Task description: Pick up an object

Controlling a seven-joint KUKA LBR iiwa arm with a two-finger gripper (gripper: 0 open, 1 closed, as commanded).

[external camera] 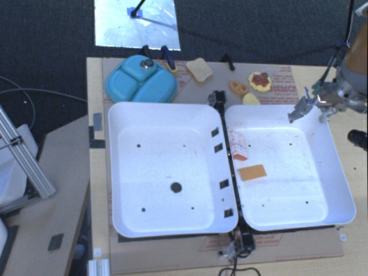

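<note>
White plastic bins sit side by side on the bench. Left bin (pixel 123 154): one small dark round object (pixel 176 187) on its floor, near centre. Right bin (pixel 330 171): a red-and-white carton (pixel 238 144) lies against the left wall, and a flat orange piece (pixel 252 172) lies just near of it, apart from it.

Gripper (pixel 313 109) hangs over the far right corner of the right bin, well apart from both objects. Its fingers appear spread, with nothing between them.

Beyond the bins' far edge: a blue compartment tray (pixel 141 80), a toast slice (pixel 199 69), a small orange food item (pixel 238 87), and a yellow-and-red round piece (pixel 260 81).
</note>
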